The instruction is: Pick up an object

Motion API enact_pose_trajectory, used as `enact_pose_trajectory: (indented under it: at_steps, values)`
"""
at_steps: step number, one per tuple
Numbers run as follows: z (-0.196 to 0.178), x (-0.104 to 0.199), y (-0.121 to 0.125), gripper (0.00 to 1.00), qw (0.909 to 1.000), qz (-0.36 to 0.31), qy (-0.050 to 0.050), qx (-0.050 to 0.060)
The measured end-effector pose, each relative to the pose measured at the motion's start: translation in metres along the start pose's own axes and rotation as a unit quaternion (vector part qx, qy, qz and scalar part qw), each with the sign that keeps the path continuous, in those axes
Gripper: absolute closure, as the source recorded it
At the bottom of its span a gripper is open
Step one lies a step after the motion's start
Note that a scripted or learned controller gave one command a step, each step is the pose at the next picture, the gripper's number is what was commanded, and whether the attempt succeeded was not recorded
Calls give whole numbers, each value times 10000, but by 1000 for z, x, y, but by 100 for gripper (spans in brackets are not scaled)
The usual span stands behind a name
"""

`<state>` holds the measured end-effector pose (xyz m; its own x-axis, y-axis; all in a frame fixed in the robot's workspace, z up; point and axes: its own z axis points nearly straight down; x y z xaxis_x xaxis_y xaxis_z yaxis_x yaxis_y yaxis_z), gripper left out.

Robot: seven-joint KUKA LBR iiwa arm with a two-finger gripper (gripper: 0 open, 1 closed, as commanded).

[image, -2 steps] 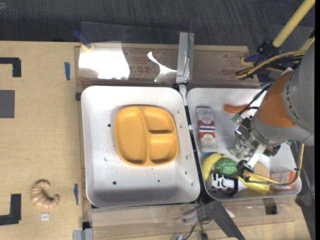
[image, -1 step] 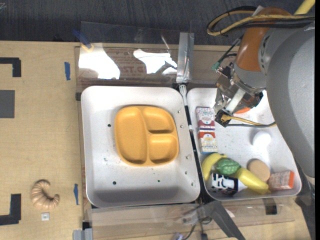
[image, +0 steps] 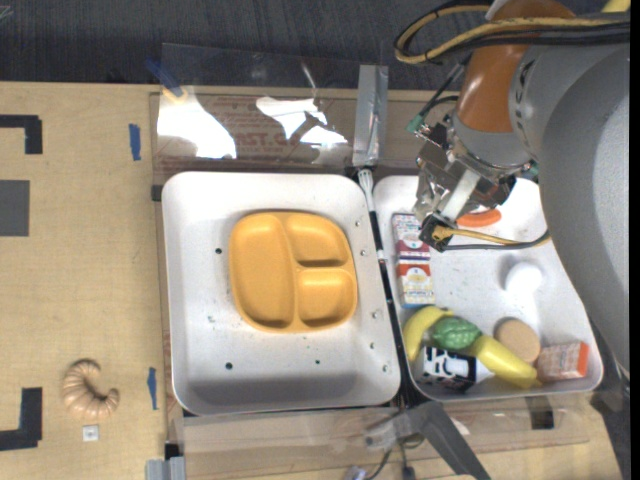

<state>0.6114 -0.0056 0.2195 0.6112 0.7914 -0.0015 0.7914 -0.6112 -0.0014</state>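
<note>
yellow banana [image: 478, 349] and a green toy [image: 455, 332] lie low in the right bin [image: 560, 298], well below the gripper [image: 437, 230], which hangs over a small carton [image: 413, 265] whose long axis runs away from it; whether its grip is released cannot be told. an orange carrot [image: 478, 218] sits just beside.

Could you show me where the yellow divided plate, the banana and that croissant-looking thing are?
yellow divided plate [image: 292, 270]: camera view, on its middle, in the left bin.
banana [image: 500, 360]: camera view, on its right half, in the right bin.
croissant [image: 90, 388]: camera view, on its middle, on the bench.
</note>
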Motion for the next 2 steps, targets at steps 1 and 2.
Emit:
enact_pose_trajectory:
  at_steps: [1,2]
  values:
    - [39,25,-13,100,9990,446,-29,33]
    - [38,25,-12,0,9990,447,-20,21]
